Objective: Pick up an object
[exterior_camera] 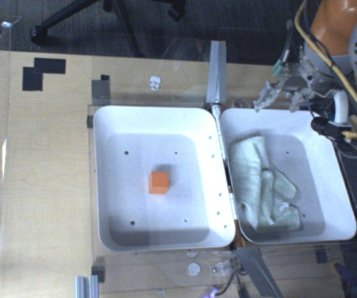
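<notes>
The hand (277,99), its fingers spread apart and gripping nothing, is being held above the right bin's (339,225) far rim, so an approach is judged pending: it is being required to descend onto the crumpled cloth (262,182) below, or cross to the orange block (159,182) in the left bin (110,166).

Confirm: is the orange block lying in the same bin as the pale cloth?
No. The orange block lies in the left bin, while the cloth lies in the right bin.

**One fixed camera above the worktop**

A single camera looks down at a slant on the pale wooden worktop (48,185). It frames both shallow white plastic bins (107,166) side by side, with dark carpet along the top. The grey arm with the orange band (343,11) enters at upper right.
</notes>
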Motion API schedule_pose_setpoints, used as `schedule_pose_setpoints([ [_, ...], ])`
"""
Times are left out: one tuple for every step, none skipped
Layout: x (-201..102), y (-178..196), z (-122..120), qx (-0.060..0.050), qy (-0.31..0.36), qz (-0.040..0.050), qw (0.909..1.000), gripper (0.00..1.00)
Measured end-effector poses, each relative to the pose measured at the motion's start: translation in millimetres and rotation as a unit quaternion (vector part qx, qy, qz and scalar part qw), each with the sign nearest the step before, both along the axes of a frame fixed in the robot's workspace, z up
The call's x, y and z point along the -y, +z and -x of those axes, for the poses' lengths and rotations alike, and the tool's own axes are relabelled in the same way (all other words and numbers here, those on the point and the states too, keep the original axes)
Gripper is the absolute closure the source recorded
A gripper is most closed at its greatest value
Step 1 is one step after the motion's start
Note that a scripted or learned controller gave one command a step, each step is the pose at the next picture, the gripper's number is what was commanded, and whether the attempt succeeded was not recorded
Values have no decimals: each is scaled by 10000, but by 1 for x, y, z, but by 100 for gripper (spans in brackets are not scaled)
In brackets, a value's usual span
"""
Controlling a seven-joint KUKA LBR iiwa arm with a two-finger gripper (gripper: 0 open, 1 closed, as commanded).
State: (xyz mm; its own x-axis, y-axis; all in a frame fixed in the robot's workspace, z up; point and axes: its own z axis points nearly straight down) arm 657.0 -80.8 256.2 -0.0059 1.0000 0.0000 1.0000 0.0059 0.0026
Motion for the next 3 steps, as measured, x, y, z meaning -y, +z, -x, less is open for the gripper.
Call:
schedule_pose_setpoints([
  [-32,89,19,19,127,1,9999,0],
  [-108,122,9,9,-34,-2,10000,0],
  [-163,137,-12,8,-960,-3,9954,0],
])
